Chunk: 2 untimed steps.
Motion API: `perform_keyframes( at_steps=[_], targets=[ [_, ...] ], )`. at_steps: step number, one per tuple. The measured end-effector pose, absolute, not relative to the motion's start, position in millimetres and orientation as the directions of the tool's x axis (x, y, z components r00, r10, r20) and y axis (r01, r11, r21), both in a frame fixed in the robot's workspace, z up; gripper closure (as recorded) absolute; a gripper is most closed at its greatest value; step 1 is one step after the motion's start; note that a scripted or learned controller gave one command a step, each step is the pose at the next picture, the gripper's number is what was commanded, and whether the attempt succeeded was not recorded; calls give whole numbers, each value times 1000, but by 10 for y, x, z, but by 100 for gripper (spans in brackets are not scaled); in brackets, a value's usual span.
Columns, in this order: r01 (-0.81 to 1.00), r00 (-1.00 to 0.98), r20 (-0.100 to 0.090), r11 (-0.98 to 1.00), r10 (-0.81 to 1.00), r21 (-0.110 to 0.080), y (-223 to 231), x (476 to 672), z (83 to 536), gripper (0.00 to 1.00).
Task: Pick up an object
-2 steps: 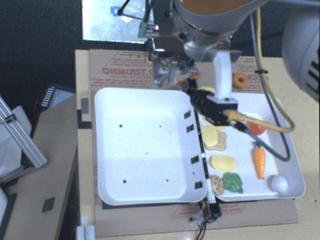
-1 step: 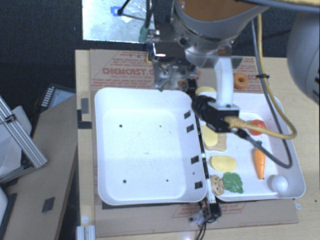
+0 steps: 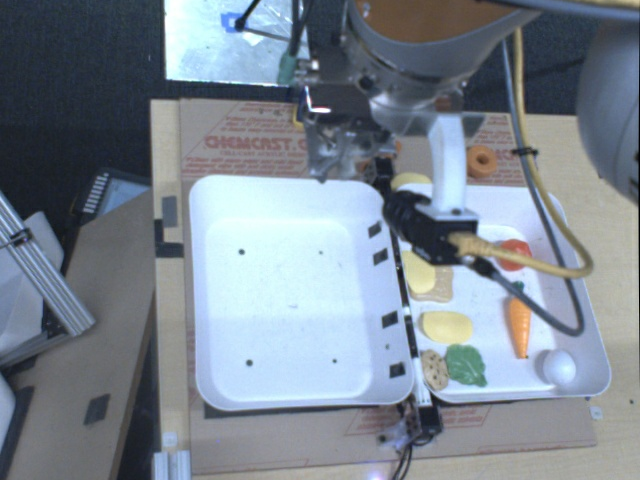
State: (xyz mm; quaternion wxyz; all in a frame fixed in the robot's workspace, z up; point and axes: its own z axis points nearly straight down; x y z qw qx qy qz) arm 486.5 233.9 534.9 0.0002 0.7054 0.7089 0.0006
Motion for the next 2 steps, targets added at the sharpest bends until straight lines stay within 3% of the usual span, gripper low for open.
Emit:
perform_keyframes(
  at_steps=[2],
  targets=[
    [1000,-5,1,5,1000,1,2339,4866,5349,100]
  ],
)
